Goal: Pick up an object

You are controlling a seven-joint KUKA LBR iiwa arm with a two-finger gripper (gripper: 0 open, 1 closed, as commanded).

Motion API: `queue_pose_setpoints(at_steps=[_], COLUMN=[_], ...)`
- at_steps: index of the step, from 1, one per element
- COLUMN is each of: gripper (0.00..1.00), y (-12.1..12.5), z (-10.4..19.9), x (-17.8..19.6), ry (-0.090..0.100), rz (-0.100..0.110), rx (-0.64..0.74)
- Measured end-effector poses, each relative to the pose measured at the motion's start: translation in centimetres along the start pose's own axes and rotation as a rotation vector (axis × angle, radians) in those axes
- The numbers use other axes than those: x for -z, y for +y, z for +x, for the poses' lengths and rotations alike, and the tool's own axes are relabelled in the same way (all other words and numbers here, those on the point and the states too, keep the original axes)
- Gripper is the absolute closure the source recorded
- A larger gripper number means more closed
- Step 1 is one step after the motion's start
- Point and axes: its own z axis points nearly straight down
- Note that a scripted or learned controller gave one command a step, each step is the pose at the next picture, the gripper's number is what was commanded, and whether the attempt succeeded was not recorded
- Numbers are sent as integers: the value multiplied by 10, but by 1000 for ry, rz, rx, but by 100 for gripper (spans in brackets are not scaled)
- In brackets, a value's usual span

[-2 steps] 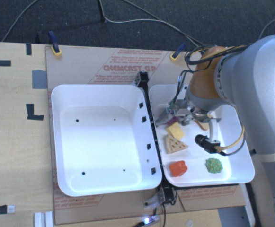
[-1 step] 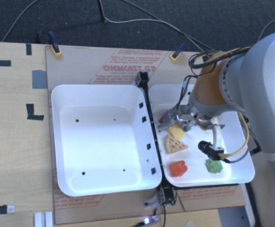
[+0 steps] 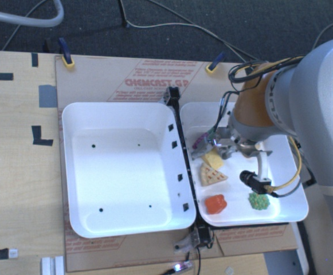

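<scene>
Red block (image 3: 215, 204) sits near front edge of right bin (image 3: 286, 211), by wall shared with left bin (image 3: 120, 171). Green bumpy toy (image 3: 259, 201) near front right corner. Yellow wedge (image 3: 213, 160) and cracker-like piece (image 3: 213, 177) in middle, close to shared wall. Gripper (image 3: 218, 143) low over yellow wedge, maybe touching, hard to say. Purple thing (image 3: 201, 140) just beside it. To do step well: drop straight down, centre on one toy, squeeze, lift slow. Jaws: cannot tell how wide; nothing seen held.
</scene>
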Motion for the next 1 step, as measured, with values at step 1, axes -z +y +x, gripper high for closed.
queue_pose_setpoints(at_steps=[1], gripper=[100], y=[0], z=[0], x=[9], ry=[-1], rz=[1], rx=[0])
